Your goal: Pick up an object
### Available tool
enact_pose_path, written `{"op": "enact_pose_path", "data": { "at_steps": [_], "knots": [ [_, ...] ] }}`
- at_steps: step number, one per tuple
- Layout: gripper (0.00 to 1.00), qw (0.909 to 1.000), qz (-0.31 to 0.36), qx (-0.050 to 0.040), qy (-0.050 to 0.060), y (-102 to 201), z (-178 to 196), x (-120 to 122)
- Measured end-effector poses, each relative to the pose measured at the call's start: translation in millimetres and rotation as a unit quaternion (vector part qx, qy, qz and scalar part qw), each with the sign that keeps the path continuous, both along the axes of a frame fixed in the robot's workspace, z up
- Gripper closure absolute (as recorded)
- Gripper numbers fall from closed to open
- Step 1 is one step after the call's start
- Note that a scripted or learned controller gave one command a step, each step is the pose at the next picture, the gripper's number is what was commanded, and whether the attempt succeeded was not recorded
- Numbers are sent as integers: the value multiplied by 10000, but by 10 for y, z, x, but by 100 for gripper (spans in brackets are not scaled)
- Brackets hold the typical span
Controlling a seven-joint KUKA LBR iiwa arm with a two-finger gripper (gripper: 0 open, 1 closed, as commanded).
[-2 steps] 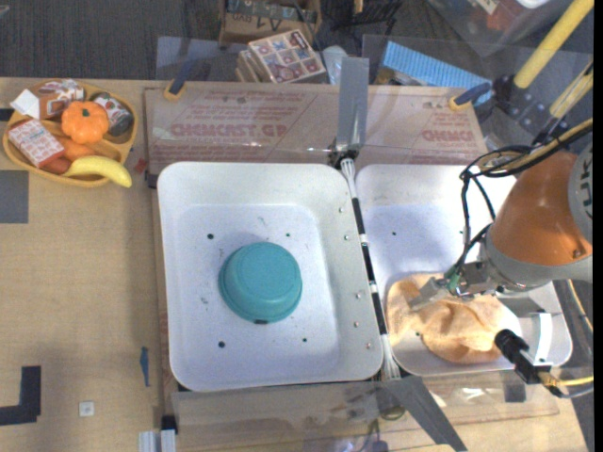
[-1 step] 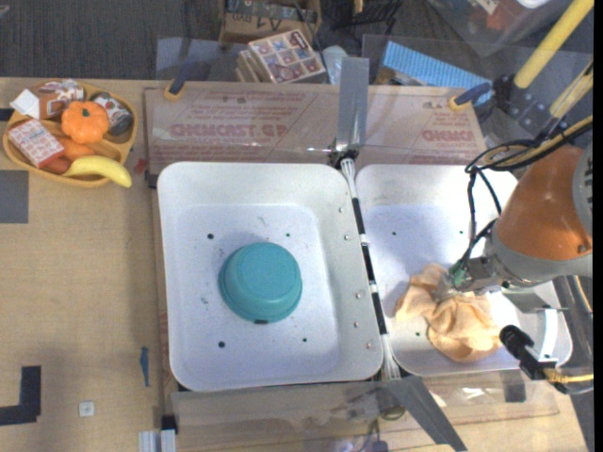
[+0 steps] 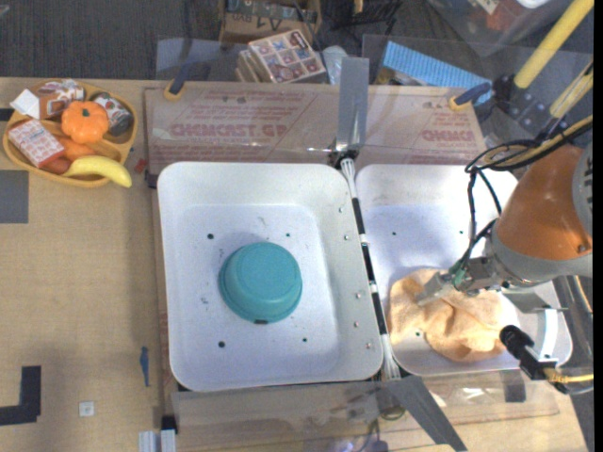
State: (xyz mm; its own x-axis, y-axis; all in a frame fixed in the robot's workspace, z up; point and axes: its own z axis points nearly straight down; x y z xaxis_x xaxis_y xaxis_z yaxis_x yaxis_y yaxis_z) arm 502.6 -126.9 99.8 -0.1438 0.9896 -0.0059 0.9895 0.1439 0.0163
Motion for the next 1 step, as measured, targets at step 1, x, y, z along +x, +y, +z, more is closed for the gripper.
{"op": "enact_pose_path", "data": {
  "at_steps": [1],
  "knots": [
    [0, 10000, 8, -13, -5, 187, -95, -185]
  ]
}}
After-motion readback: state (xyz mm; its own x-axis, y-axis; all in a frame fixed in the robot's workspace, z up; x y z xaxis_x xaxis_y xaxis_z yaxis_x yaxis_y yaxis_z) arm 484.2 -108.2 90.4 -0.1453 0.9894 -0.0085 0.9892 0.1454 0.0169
